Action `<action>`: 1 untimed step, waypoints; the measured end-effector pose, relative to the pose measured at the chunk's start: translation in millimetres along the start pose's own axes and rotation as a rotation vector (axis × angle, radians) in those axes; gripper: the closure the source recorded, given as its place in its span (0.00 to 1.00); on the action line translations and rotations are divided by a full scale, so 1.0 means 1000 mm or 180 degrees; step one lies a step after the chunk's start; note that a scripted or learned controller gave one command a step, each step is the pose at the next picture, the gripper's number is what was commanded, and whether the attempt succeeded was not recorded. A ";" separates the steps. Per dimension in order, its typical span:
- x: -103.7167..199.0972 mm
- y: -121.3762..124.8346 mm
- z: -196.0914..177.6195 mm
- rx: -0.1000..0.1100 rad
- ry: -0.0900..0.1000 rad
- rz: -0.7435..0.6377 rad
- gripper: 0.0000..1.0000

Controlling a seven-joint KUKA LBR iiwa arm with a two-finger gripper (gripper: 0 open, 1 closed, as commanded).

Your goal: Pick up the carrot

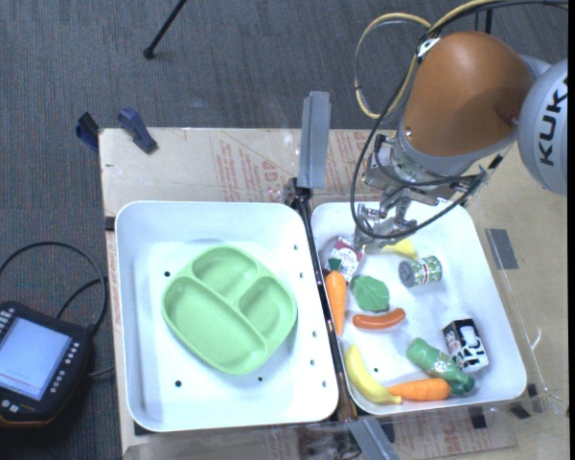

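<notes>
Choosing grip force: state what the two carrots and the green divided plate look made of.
Carrot by the divider: apparently moulded plastic, smooth uniform orange, slight sheen. Carrot at the bin's near edge: looks the same, with a green top. Green plate: probably matte plastic, evenly coloured, with soft moulded ridges.

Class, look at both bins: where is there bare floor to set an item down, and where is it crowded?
Left bin: bare white floor rings the green plate, widest along its near and far edges. Right bin: crowded; one carrot lies against its left wall, another carrot near the front beside the banana. Its only small bare patch borders the can and right wall.
</notes>
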State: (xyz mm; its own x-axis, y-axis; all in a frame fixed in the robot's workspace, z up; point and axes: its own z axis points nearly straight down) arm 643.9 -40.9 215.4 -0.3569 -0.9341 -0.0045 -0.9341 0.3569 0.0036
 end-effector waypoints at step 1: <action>-0.006 0.046 0.001 -0.0009 0.0000 -0.1052 1.00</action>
